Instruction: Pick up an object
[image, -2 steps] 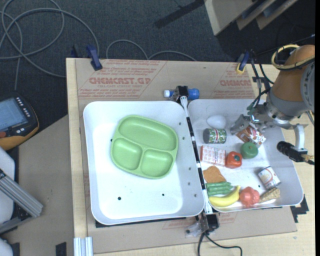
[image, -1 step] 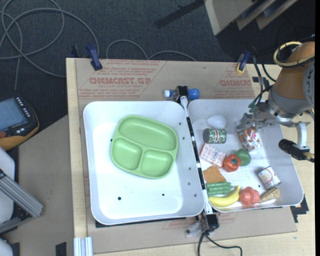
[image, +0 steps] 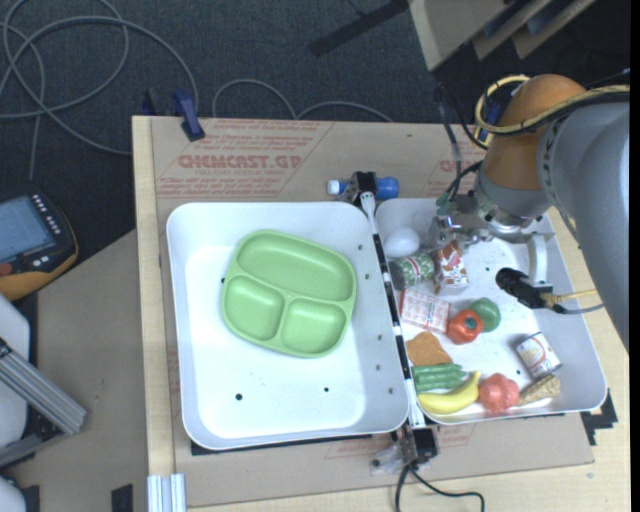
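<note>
Camera view: claw (image: 452, 232), grip state unclear, touches a small red-and-white carton (image: 453, 268) in the right bin (image: 590, 370).

The arm (image: 590, 130) is smooth grey with a rounded orange band (image: 525, 135) above the wrist; yellow and black cables loop beside the orange part.

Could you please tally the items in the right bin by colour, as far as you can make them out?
White: 1, egg
Red: 2, tomato, strawberry
Yellow: 1, banana
Green: 2, beans, pepper
Total: 6; other items are multicoloured or unclear.
</note>
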